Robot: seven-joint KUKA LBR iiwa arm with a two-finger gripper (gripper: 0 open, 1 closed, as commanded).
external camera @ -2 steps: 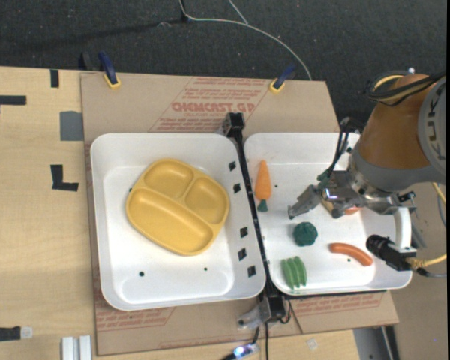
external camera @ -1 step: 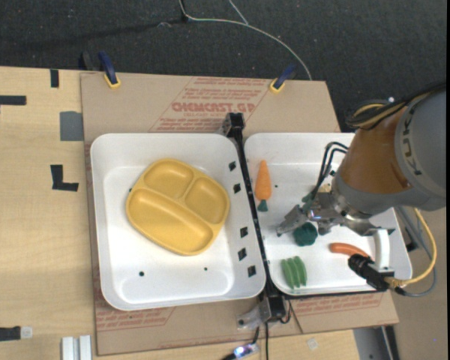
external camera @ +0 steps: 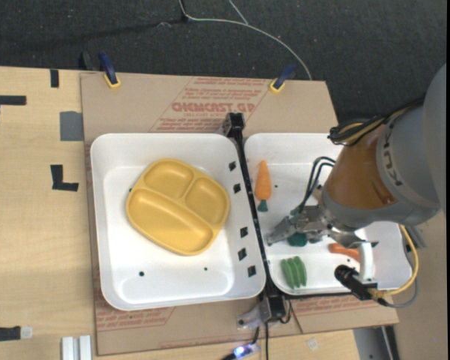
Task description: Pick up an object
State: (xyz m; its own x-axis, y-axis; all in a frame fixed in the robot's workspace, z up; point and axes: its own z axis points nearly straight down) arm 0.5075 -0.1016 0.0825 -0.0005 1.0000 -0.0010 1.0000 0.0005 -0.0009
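Broadly, from biggest down: grey arm [external camera: 375, 178] with its orange band, reaching in from the right and hanging low over the right bin [external camera: 300, 145]. Beside it the left bin [external camera: 105, 201], bearing a yellow divided plate [external camera: 178, 205], well apart from the tool and probably not the target.

At the arm's tip, the gripper [external camera: 285, 231], pointing left toward the wall shared by the bins, near the right bin's middle. Whether apart or together: cannot tell, with dark metal blurred against the white floor. Nothing visibly held.

Then the loose pieces in the right bin:
- Orange carrot [external camera: 263, 180], near the dividing wall and up-left of the gripper, long axis roughly along that wall, leaf end toward the gripper.
- Green ribbed piece [external camera: 294, 271], just below the gripper toward the near rim, long axis also roughly parallel to the wall.
- Small dark green thing [external camera: 298, 239], right against the gripper or under it; contact unclear.
- Small orange piece [external camera: 343, 251], under the wrist.

Likeliest pick, judging by closeness: the dark green thing, straight below the tool.
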